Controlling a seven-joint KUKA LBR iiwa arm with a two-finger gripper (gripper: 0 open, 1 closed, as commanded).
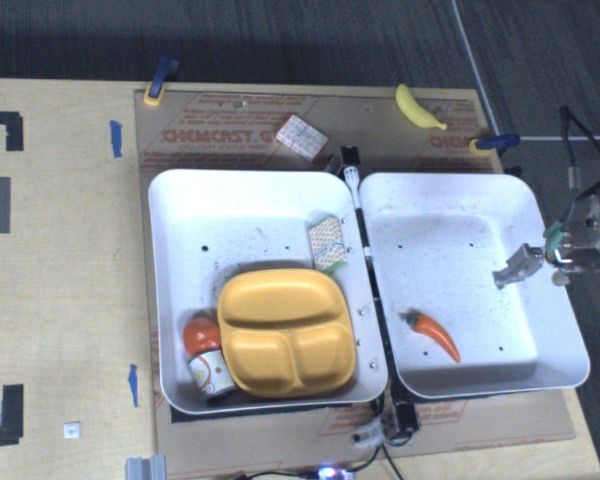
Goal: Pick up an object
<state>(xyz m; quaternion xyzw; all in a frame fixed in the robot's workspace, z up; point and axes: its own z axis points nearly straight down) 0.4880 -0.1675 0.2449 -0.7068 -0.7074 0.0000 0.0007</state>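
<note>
Pale wood makes up the worktop (60, 298) under me, with a brown printed cardboard sheet (230, 128) laid across it beneath both bins. Black markings sit along its left edge, cut off by the frame.

On the cardboard the left bin (180, 208) and the right bin (450, 208) stand side by side, their inner rims touching. The biggest thing in the left bin is a yellow compartment tray (285, 330), lying flat at the near side and hiding part of what sits behind its left edge. There a red-topped item (201, 335) and a small white can with orange print (211, 373) are tucked against it, both partly covered, so I cannot make out their full shape. A small patterned packet (327, 241) lies just behind the tray.

In the right bin, an orange carrot with a green top (433, 334) lies alone near the front, well apart from me.

My fingers (520, 265) hang over the right bin's far-right side, small and blurred; I cannot tell whether they are open or closed.

Behind the bins, a banana (418, 108) and a patterned square pad (301, 136) rest on the cardboard.
</note>
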